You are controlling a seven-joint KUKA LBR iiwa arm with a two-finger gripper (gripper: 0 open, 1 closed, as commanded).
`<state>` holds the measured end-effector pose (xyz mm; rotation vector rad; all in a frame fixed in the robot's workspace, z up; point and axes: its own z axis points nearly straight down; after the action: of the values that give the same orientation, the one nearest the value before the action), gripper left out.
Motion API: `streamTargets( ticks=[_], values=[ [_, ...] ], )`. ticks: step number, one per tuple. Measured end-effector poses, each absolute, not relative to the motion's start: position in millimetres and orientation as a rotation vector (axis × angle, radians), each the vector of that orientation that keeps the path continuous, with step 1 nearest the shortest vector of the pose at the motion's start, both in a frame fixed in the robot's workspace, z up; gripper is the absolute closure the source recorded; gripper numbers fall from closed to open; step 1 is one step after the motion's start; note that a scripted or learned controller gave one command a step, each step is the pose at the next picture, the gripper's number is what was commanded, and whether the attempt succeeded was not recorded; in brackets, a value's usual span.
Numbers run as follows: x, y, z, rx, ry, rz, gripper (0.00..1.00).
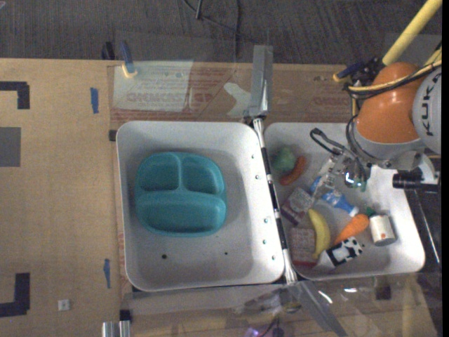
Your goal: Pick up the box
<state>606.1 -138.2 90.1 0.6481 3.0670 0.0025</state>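
On the left side of the surface [56, 188] sits the left bin [133, 258], with a blue-green plate [181, 192] near its middle. It is well apart from the job. Next comes the right bin [410, 255], and it is full of small things. A green toy [284, 160] lies by its left edge, toward the far corner. A flat speckled packet [303, 243] lies by the left edge, toward the near corner, with a banana [320, 230] just beside it. The box [345, 251], which I take to be the little black and white one, lies by the near edge of this bin. It sits between the banana and an orange carrot [353, 227], very close to both. The tool [351, 176] hangs over the middle of the bin, above a blue and white bottle [335, 199], so it is not over the box. I cannot tell if the tool is spread or pressed together. A small white can [381, 229] stands near the right edge. I think the crowd is the big danger. Going down where it hangs, the tool could grab the bottle. At the box, it could bump the carrot or banana and push the box away, or pinch two things together. The box is small and lies crooked, so it may slip out.
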Motion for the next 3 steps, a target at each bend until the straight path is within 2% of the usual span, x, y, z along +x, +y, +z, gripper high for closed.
streamTargets(
  ticks=[1,2,3],
  values=[
    [550.6,-98,91,0.992,2.964,-0.001,1.00],
    [501.9,-168,91,0.750,3.047,0.000,1.00],
    [544.8,-159,98,0.224,3.125,0.001,1.00]
  ],
)
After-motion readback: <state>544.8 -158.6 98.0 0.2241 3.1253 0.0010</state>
